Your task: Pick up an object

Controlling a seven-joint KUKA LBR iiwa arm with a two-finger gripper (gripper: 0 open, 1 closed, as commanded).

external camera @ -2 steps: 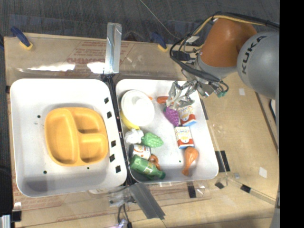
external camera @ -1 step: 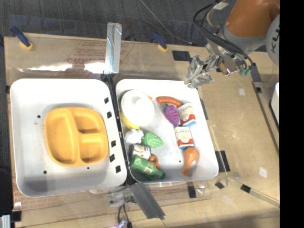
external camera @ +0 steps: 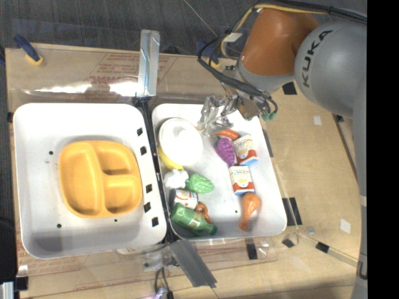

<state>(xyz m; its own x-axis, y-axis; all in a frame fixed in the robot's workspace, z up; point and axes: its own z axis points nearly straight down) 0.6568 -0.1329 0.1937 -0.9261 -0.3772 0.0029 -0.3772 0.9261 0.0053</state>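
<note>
My gripper (external camera: 214, 118) hangs over the back of the right bin (external camera: 273, 185), its metal fingers spread apart with nothing between them. Just below it lie a purple toy (external camera: 225, 150) and an orange-red item (external camera: 227, 134). A white bowl (external camera: 181, 141) on a yellow piece sits to the gripper's left. Further forward are two small printed cartons (external camera: 244, 147) (external camera: 240, 179), an orange chicken-leg toy (external camera: 249, 209), a green leafy toy (external camera: 199, 183), a white lump (external camera: 175, 179) and a green bottle (external camera: 192, 220).
The left bin (external camera: 31, 136) holds a yellow divided tray (external camera: 100, 178). A strip of silver tape (external camera: 148, 64) runs along the wall between the bins. The grey arm with its orange band (external camera: 274, 36) reaches in from the upper right.
</note>
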